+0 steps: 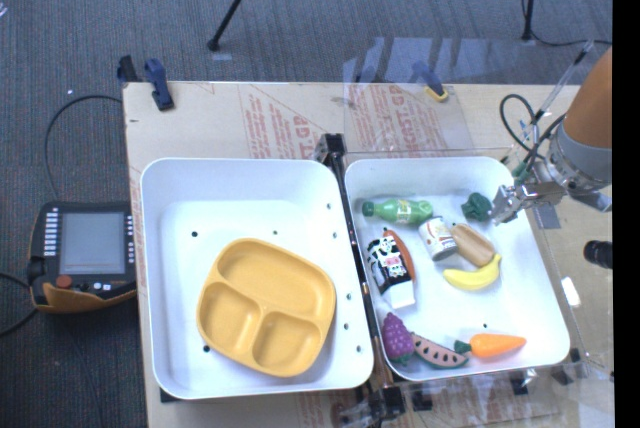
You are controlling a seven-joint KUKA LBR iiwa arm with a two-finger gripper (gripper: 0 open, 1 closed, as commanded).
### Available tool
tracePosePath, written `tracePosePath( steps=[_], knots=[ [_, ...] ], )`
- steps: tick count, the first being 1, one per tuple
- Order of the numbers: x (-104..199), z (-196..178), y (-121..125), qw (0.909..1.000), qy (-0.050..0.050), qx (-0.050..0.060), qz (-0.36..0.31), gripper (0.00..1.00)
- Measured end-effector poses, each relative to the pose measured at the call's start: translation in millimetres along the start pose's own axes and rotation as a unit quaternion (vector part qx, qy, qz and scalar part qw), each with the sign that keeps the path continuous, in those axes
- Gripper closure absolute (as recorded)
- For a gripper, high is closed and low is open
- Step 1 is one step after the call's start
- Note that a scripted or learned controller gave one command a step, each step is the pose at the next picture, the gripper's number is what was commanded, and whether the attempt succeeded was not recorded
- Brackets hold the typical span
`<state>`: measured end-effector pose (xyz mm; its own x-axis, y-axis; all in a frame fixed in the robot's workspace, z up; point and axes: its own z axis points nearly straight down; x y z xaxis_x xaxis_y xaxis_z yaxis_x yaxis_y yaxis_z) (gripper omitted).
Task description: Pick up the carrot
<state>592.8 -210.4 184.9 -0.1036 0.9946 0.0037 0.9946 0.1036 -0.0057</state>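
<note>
Carrot (493, 345) sits in your right bin (545, 261), front corner, long axis approx left-right, tip pointing right, just beside the melon slice (438, 353). Gripper (508, 204) hovers up at the bin's far-right rim; can't tell jaw state. Carrot lies well toward the front from it.

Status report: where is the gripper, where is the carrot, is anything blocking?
Gripper at right bin's far right edge. Carrot lies untouched near front edge, watermelon slice touching its leafy end. Top side clear.
</note>
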Motion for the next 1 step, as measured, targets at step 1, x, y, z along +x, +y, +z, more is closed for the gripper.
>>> tracePosePath(
  steps=[1],
  knots=[
    [-2.7,-22.0,-2.4,0.9976,-0.001,-0.002,0.069,1.00]
  ],
)
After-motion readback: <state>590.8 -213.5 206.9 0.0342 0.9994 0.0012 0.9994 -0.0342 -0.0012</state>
